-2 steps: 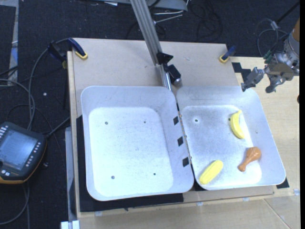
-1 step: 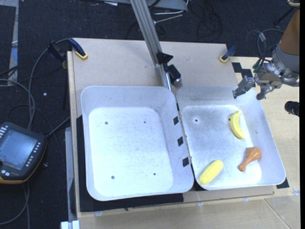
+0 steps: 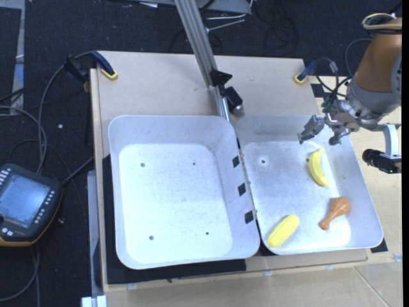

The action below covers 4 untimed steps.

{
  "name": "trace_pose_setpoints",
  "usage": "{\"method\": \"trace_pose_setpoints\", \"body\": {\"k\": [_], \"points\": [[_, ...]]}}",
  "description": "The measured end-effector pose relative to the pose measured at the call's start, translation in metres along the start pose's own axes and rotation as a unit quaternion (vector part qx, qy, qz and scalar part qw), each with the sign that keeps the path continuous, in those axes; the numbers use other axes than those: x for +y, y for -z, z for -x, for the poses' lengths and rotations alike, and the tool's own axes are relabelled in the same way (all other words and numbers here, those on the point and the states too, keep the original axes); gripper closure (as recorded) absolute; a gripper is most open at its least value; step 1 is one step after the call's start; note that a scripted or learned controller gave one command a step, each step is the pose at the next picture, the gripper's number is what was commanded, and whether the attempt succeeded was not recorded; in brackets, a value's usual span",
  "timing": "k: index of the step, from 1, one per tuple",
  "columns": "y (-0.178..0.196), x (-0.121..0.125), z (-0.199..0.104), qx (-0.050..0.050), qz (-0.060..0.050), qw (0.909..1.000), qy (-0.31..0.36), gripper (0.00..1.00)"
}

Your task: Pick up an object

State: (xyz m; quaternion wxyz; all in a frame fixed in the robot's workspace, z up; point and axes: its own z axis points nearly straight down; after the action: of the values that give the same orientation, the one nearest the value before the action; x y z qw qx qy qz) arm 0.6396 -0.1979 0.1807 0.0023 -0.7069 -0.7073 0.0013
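Observation:
The right bin [image 3: 281, 149] holds three toy foods: a yellow banana [image 3: 317, 168] near its right side, an orange-brown chicken drumstick [image 3: 335, 212] below that, and a yellow corn cob [image 3: 282, 230] near the front edge. My gripper [image 3: 324, 131] hangs over the bin's far right part, just above and behind the banana. Its two fingers [image 3: 309, 130] are spread apart with nothing between them.
The left bin [image 3: 128, 133] lies beside the right one, with a black-marked divider ridge between them. A slanted aluminium bar [image 3: 199, 37] with a black clamp rises at the back centre. Yellow clamps sit on the bench's far corners, and a teach pendant [image 3: 22, 203] lies at far left.

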Motion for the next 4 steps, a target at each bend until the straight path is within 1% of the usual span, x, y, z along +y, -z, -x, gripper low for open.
{"method": "trace_pose_setpoints", "body": {"k": [1,2,3,4], "points": [[-0.059,0.006,0.003,0.000,0.000,1.0000,0.000,0.00],[-0.045,0.008,0.003,-0.001,0.003,1.0000,0.000,1.00],[0.017,0.012,0.001,-0.001,0.005,1.0000,0.000,1.00],[0.020,0.013,0.001,-0.001,0.003,1.0000,0.000,1.00]]}}
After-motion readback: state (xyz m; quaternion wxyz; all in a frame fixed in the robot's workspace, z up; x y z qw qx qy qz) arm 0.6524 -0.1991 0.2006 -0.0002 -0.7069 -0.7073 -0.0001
